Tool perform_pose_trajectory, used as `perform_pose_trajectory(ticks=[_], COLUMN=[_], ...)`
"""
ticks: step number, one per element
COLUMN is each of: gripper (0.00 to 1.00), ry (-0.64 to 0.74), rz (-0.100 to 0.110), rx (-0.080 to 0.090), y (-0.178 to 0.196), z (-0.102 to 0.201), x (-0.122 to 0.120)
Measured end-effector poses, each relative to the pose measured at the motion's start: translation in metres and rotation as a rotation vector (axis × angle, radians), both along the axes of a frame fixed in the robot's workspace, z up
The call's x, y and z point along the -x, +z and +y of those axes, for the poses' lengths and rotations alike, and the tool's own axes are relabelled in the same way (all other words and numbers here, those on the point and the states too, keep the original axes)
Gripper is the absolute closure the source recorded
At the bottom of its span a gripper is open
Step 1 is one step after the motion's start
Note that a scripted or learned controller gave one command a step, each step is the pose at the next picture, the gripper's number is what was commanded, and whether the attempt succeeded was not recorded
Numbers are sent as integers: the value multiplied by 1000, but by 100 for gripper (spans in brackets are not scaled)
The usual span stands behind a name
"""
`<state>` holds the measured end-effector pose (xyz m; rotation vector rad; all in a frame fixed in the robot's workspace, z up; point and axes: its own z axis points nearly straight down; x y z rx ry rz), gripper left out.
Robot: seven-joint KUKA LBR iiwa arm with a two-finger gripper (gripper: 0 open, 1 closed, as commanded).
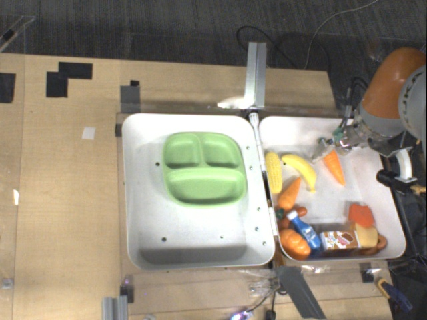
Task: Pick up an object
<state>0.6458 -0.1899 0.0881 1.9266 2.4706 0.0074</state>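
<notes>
Items, all lying loose in my right bin [400,235]:
- Carrot [333,167], orange, tapered, far right.
- Banana [301,168], yellow, curved, centre.
- Corn cob [273,172], yellow, along the left wall.
- Second orange piece [289,193], tilted, beneath the corn.
- Blue-and-white bottle [304,229], near left.
- Brown carton [341,239], flat, near wall.
- Red block [360,214], right.

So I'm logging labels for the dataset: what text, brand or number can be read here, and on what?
None can be read.
Brown carton in the right bin: printed front, too blurred to read.
Blue bottle beside it: any label is too small to read.
Green tray: no markings visible.
</notes>
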Motion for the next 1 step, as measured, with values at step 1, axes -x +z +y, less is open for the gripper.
perform_pose_trajectory(ticks=[1], gripper=[100], ry=[3], rz=[-9], rx=[0], y=[14], z=[1], x=[-3])
